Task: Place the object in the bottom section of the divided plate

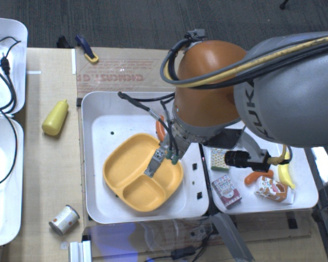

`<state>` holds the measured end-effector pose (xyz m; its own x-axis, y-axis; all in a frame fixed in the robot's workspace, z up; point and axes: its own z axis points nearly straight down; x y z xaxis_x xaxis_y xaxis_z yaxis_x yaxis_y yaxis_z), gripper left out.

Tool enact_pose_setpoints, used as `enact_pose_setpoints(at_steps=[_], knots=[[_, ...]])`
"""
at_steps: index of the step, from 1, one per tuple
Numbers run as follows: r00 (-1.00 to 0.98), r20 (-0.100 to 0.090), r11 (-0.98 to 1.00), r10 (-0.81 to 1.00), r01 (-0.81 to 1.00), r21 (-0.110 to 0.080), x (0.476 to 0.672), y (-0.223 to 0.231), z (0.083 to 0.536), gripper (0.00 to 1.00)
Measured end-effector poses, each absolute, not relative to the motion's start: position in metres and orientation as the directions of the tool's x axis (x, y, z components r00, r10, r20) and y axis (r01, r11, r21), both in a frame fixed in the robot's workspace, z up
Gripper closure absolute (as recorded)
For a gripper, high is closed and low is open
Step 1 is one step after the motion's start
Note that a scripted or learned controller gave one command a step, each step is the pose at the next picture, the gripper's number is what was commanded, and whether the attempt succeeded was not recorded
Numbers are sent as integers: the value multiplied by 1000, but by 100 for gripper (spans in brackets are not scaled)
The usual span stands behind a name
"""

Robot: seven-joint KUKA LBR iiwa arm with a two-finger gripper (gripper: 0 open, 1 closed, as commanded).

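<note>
Divided plate (132,174): yellow, in the left bin (96,146).
Tool (156,162): above the plate's right side; whether it is open or closed, cannot tell.
Object: which item it is, unclear.
Right bin (311,201): banana (286,176), carrot (258,176), small packets.

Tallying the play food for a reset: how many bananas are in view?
2: one banana on the bench left of the bins, another banana in the right bin at its right side. The arm may hide more.
</note>
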<state>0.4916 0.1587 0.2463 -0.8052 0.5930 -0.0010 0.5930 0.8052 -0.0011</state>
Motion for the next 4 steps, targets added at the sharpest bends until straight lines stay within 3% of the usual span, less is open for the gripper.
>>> enact_pose_setpoints(at_steps=[1, 2, 3, 4], knots=[[-804, -1, 804, 595, 595, -2, 493, 158, 255, 100], [-803, -1, 803, 595, 595, -2, 493, 158, 255, 0], [-802, -2, 802, 597, 597, -3, 494, 157, 263, 100], [-802, -2, 802, 597, 597, -3, 494, 157, 263, 0]])
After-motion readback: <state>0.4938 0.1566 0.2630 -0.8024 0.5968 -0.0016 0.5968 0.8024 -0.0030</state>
